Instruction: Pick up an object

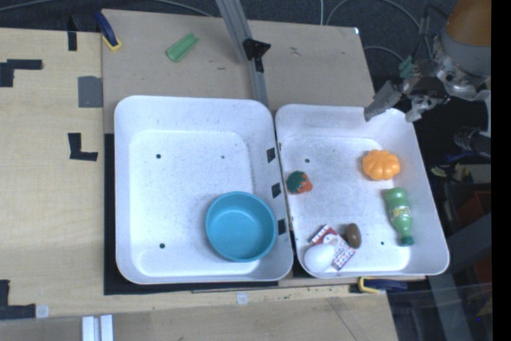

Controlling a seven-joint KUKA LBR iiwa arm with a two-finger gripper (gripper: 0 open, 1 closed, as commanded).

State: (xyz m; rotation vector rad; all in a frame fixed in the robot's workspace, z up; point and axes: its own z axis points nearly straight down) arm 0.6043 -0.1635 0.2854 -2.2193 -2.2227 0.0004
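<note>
Nearest you, at the right bin's [423,172] front edge: a white egg-shaped object [318,257] touching a red-and-white packet [335,247] and a small brown item [352,235]; you can't read the packet's print or tell what the brown thing is. Green bottle [398,215] lies flat by the right wall, long axis roughly front-to-back, darker cap end toward the front. Orange pumpkin toy [380,164] sits just behind it. Small red-green item [299,182] near the divider, too blurry to identify. Blue bowl [240,225] sits upright in the left bin [160,124]. Gripper [395,102] hovers over the right bin's back right corner, fingers spread, nothing between them; arm is cut off at the frame edge.
</note>
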